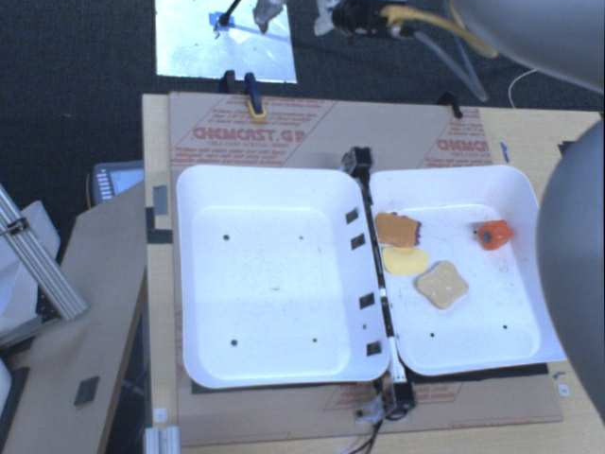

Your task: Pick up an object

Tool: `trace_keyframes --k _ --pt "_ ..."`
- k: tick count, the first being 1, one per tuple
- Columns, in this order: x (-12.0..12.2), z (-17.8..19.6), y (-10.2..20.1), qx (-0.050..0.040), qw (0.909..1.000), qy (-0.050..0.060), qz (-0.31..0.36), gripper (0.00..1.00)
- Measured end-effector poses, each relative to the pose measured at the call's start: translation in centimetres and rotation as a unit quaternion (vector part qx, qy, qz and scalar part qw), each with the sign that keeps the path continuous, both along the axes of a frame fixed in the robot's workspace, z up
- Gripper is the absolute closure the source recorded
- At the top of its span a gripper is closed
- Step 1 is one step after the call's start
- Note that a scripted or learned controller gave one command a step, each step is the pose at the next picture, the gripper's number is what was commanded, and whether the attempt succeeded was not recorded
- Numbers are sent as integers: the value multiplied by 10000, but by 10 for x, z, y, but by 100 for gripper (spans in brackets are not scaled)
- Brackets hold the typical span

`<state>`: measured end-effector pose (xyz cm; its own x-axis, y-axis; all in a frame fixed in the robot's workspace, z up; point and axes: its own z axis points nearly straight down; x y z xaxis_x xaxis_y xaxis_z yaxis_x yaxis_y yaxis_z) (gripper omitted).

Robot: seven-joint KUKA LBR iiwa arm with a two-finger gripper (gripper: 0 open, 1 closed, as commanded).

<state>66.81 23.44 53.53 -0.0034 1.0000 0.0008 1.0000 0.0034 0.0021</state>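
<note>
The right bin [515, 189] holds several small things. An orange-brown piece with a purple edge [397, 229] lies near its left wall, with a pale yellow disc [405, 261] just below it. A tan toast-shaped piece [441, 285] sits further toward the front. A red-orange object [492, 235] lies alone on the right side. My gripper [299, 6] hangs high at the top of the camera view, beyond the bench's far edge and well away from both bins. Its fingers [268, 0] stand spread and open, with nothing between them.
The left bin [189, 253] sits beside the right one, joined by a black clip strip [369, 272]. A cardboard sheet [302, 130] lies under both. The blurred grey arm [567, 244] covers the right bin's right edge. A yellow clamp [255, 107] stands at the back.
</note>
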Motion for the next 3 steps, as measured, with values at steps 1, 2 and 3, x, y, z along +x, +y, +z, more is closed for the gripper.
trace_keyframes --k 1,2,3 --pt "0 12 0 5 10000 -15 18 100" --pt "0 11 0 3 10000 -10 18 0" --pt "0 23 1 6 10000 -24 35 100"
